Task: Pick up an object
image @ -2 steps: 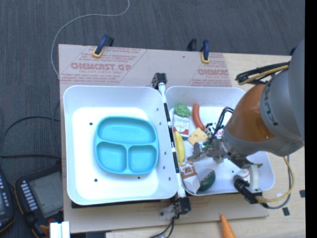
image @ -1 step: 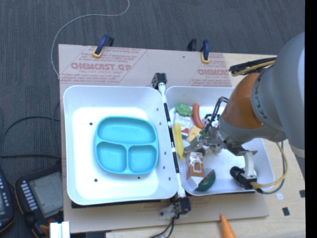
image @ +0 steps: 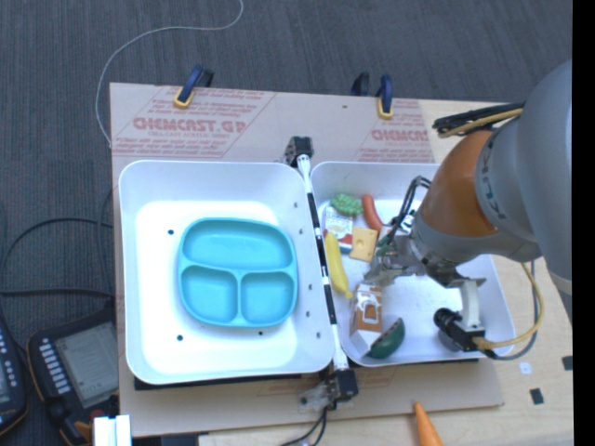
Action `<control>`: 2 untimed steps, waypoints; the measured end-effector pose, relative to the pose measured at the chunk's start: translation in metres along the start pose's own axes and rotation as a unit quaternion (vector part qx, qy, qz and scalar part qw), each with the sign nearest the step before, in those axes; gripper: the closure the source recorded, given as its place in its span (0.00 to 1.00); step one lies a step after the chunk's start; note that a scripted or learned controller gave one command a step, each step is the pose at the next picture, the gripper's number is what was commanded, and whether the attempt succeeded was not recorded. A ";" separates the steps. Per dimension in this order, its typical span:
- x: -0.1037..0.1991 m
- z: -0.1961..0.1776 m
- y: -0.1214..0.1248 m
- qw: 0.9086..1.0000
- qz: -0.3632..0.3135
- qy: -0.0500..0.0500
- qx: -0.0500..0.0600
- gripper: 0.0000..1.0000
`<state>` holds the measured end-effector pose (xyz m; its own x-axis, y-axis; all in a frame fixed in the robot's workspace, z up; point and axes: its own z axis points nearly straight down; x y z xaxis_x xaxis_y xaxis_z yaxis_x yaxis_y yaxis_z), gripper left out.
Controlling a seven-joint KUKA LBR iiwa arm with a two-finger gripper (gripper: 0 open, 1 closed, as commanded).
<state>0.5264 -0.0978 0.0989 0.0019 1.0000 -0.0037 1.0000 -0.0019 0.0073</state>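
Note:
In the right bin (image: 502, 316) lie several small toy foods: a yellow banana (image: 336, 264), a tan cracker (image: 364, 243), a green leafy piece (image: 346, 203), an orange-red sausage (image: 371, 211), a brown-and-white packet (image: 367, 308) and a dark green pod (image: 385, 339). My gripper (image: 383, 265) reaches down into this bin from the right, its tip just below the cracker and above the packet. The wrist hides the fingers.
The left bin (image: 149, 203) holds a blue three-compartment plate (image: 238, 271). A white divider rail (image: 316, 240) runs between the bins. Clamps (image: 384, 96) hold the board at the back. An orange carrot tip (image: 425, 426) lies on the board in front.

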 end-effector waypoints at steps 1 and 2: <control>-0.055 0.010 0.086 1.000 -0.002 0.000 -0.001 1.00; 0.010 -0.086 0.142 1.000 -0.003 0.001 0.002 1.00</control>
<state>0.6674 -0.0878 0.1861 -0.0032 1.0000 -0.0017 1.0000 0.0032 0.0033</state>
